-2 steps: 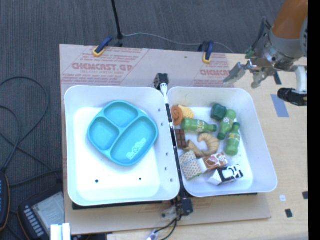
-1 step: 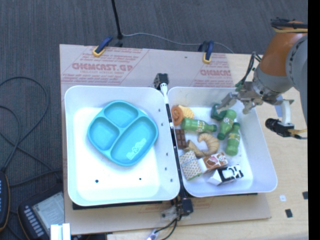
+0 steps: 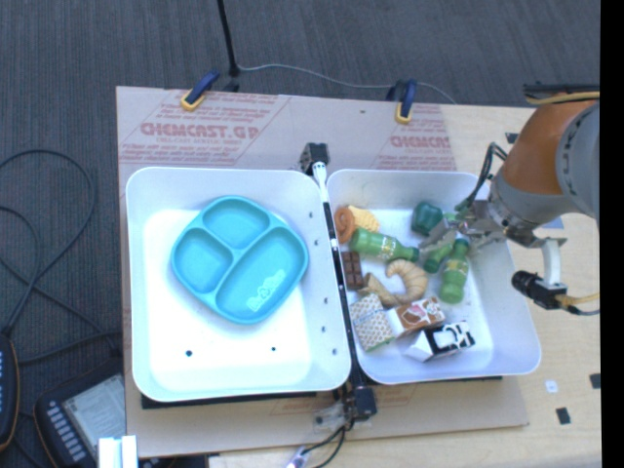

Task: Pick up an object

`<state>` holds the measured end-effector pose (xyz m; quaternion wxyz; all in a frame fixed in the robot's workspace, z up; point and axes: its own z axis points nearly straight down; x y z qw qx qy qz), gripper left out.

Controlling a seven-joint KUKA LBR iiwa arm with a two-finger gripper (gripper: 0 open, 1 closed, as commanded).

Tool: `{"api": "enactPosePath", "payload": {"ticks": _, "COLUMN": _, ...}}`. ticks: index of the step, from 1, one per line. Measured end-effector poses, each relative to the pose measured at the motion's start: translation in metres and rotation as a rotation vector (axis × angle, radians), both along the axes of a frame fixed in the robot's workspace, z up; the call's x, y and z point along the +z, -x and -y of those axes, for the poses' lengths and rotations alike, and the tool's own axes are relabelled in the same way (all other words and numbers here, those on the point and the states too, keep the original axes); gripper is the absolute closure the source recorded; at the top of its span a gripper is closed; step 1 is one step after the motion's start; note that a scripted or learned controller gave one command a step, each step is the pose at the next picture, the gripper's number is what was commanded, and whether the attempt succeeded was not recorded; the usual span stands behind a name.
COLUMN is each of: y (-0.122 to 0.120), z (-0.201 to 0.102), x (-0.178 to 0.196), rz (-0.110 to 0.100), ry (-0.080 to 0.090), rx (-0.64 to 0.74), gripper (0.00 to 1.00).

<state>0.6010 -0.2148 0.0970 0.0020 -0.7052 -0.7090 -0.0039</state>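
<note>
The gripper [image 3: 456, 234] hangs over the right bin [image 3: 507, 354], among green bottles [image 3: 454, 271]. A blue plate [image 3: 240, 258] lies in the left bin [image 3: 161, 359], at nine o'clock from it.

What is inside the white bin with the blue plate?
The left bin holds just the blue plate, lying flat with three sections, plus a couple of tiny dark specks on the bin floor. Whatever lies beneath the plate is covered.

White bins [image 3: 146, 291]. Light blue divided plate [image 3: 240, 258]. Green bottles [image 3: 383, 246], tan croissant [image 3: 409, 277], black-and-white patterned block [image 3: 448, 339], brown chocolate bar [image 3: 352, 271]. Arm [image 3: 546, 159]: orange band, grey casing. Board [image 3: 205, 130]: pale brown, red lettering.
</note>
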Motion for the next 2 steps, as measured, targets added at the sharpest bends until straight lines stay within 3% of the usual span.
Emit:
{"api": "enactPosePath", "payload": {"ticks": 1, "y": 0.001, "z": 0.002, "x": 0.009, "rz": -0.001, "ry": 0.006, "rx": -0.001, "gripper": 1.0}}
{"api": "enactPosePath", "payload": {"ticks": 2, "y": -0.03, "z": -0.08, "x": 0.141, "rz": -0.001, "ry": 0.009, "rx": -0.004, "gripper": 1.0}}
